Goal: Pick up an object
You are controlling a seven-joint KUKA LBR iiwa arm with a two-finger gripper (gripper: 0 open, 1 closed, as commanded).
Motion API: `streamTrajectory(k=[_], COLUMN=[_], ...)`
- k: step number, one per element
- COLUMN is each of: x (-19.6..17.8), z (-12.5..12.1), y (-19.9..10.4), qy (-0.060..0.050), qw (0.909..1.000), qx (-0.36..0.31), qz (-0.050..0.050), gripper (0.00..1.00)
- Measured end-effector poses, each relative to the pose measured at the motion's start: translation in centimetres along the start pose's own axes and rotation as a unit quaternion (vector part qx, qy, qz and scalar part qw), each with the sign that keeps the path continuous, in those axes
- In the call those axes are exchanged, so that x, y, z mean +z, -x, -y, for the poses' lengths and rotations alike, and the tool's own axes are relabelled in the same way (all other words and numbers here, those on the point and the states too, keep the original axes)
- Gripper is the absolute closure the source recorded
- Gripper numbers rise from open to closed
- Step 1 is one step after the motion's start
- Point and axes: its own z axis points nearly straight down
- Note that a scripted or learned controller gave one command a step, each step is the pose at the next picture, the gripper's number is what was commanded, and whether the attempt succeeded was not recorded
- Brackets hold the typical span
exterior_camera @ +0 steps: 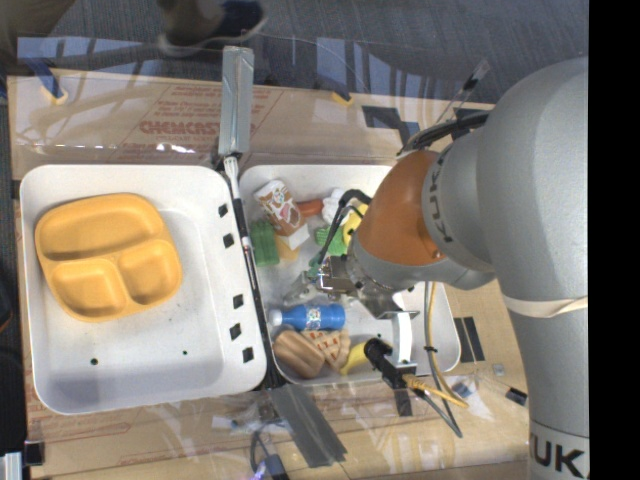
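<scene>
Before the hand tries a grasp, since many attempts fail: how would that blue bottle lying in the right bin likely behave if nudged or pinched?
The blue bottle lies on its side, so its round body would probably roll if pushed. It looks like smooth plastic, likely slippery under a pinch. Crowded against the brown waffle-like toy beside it, it may jostle that neighbour when it shifts.

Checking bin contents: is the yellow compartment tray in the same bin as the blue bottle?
No: the yellow compartment tray lies in the left bin, the blue bottle in the right.

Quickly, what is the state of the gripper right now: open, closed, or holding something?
Gripper: low in the right bin, state cannot be told.
</scene>
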Motion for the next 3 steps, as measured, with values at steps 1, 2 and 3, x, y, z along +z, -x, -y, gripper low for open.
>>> streamTrajectory(k=[1,2,3], x=[-0.1,-1.1,-4.7], z=[3.2,3.0,0.3], y=[6.1,5.9,2.3], qy=[0.002,0.003,0.002], qw=[0.9997,0.9996,0.9934], qx=[-0.024,-0.028,-0.115], qz=[0.001,0.001,0.0], gripper=[0.0,1.0,1.0])
